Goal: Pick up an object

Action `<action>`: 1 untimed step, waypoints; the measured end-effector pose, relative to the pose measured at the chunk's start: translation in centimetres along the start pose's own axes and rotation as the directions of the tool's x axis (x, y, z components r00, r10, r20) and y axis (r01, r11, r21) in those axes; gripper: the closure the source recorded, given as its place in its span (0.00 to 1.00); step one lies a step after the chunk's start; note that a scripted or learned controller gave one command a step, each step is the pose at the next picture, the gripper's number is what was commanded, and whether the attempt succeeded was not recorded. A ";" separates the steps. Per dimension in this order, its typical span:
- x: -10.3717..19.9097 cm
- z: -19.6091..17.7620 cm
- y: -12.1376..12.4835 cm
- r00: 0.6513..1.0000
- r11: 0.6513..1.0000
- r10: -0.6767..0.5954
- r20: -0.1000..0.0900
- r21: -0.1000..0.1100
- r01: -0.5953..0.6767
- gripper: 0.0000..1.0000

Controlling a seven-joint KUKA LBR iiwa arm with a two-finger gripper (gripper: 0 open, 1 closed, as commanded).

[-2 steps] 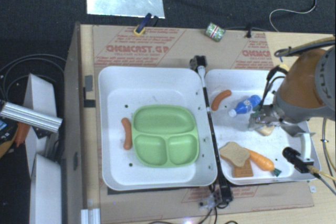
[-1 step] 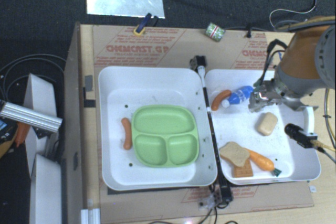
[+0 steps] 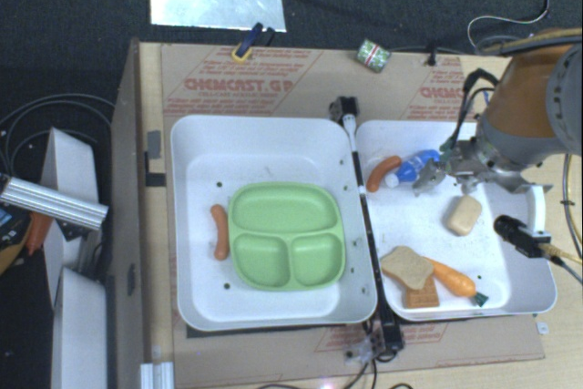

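My gripper [image 3: 434, 175] hangs low over the back of the right bin [image 3: 537, 287], just right of a blue bottle [image 3: 413, 168] and close to touching it. A reddish sausage [image 3: 383, 173] lies left of the bottle by the bin's left wall. A beige lump [image 3: 463, 215] sits just in front of the gripper. At the bin's front lie a slice of bread [image 3: 406, 266], a brown cracker [image 3: 421, 294] and an orange carrot [image 3: 453, 279]. The grey arm with its orange band [image 3: 528, 96] comes in from the right.
The left bin [image 3: 196, 159] holds a green divided plate [image 3: 287, 234] and a second sausage [image 3: 219, 232] left of it. A black part [image 3: 519, 237] juts over the right bin's right side. A small green can [image 3: 373, 55] lies on the cardboard behind the bins.
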State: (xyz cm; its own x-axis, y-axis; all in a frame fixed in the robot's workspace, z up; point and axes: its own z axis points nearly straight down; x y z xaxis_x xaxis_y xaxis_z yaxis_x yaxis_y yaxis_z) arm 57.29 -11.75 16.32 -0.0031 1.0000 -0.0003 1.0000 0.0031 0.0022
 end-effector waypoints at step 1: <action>-4.1 -2.0 -2.8 1.000 1.000 0.002 0.001 0.001 -0.002 0.00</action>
State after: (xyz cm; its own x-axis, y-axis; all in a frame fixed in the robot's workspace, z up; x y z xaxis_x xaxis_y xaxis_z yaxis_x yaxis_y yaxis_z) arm 54.50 -15.91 18.27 -0.0011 1.0000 -0.0012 1.0000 0.0011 0.0015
